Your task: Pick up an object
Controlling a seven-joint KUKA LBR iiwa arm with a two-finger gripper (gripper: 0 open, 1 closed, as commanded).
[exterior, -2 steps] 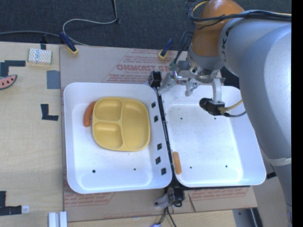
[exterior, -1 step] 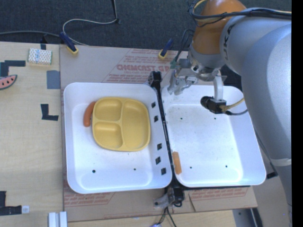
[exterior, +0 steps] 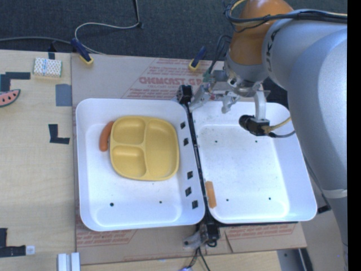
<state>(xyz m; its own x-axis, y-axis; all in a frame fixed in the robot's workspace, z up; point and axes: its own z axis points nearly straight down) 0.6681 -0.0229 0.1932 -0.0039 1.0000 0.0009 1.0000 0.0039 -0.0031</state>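
An orange carrot-shaped toy (exterior: 210,194) lies at the right bin's (exterior: 293,205) left edge, against the divider; a similar orange piece (exterior: 104,136) touches the yellow 3-compartment plate (exterior: 144,148) in the left bin (exterior: 93,208). The gripper (exterior: 225,97) hovers over the right bin's far-left corner, well apart from the toy; whether it is parted or closed cannot be told.

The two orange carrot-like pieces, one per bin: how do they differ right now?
The left orange piece lies in the left bin, tucked against the yellow divided plate; the right orange piece lies in the right bin against the bins' shared wall. The left looks longer and redder, the right shorter and paler. Both are slim and lie flat.
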